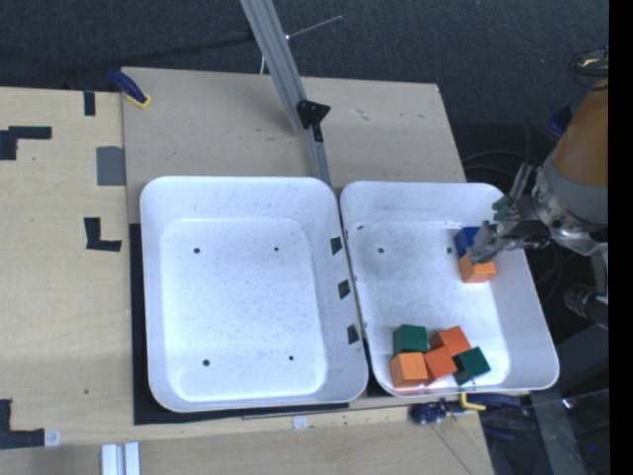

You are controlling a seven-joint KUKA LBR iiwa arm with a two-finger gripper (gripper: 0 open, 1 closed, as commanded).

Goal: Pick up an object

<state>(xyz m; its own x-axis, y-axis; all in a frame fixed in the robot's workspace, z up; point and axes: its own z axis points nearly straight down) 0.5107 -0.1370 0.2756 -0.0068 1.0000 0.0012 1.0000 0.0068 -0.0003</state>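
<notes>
**Gripper low over an orange block in the right bin**

Where the arm [584,161] reaches in from the right, you will find its gripper [482,252] down inside the right bin [396,206], close to that bin's far right wall. Right at the fingertips sits a small orange block [479,271] — a plain cube, bright orange on every face you can see, its top partly covered by the gripper's dark tip. A blue block [465,237] lies just beside it on the far side, touching or nearly touching the gripper (the picture is too coarse to settle which). Whether the gripper has the orange block in its grasp or merely stands over it you cannot tell from this angle, nor how wide it is set.

Look toward the near edge of the same bin and you will see a tight cluster of blocks: a dark green block [410,338] at the back left, an orange one [407,368] in front of it, two more orange blocks [447,352] in the middle, and a second green block [473,363] on the right — all touching or overlapping, well apart from the gripper.

The left bin [237,285] stands against the right bin, their rims meeting down the middle. A grey metal rail [282,52] runs in at a slant from the top and ends at the seam between the bins.
</notes>
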